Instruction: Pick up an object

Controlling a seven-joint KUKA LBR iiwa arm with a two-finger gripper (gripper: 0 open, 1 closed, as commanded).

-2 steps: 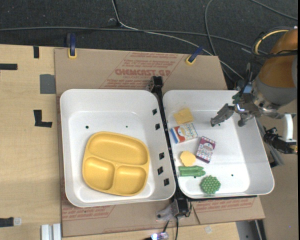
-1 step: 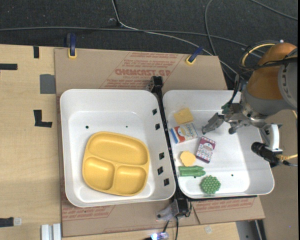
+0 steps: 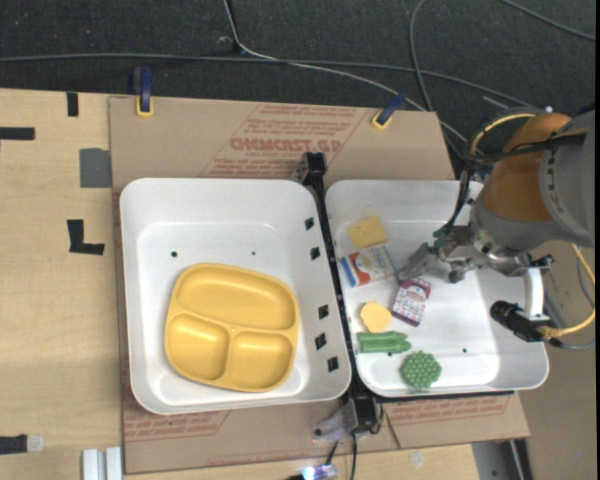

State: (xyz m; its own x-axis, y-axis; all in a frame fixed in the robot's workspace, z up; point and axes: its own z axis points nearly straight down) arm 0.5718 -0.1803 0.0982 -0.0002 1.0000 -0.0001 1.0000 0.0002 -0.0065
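The right bin (image 3: 480, 368) holds several small items: a pale yellow block (image 3: 368, 232), a red, white and blue packet (image 3: 370, 265), a purple packet (image 3: 411, 301), a yellow-orange disc (image 3: 376, 317), a green pod (image 3: 383, 343) and a bumpy green ball (image 3: 420, 369). My gripper (image 3: 420, 261) hangs low over the middle of this bin, just above and to the right of the purple packet and right of the striped packet. Nothing is visibly held in it.
The left bin (image 3: 145, 208) holds a yellow divided tray (image 3: 232, 326). The arm's orange-banded wrist (image 3: 515, 193) covers the right bin's far right corner. A black divider (image 3: 325, 268) runs between the bins. Cables (image 3: 450, 28) cross the dark area behind.
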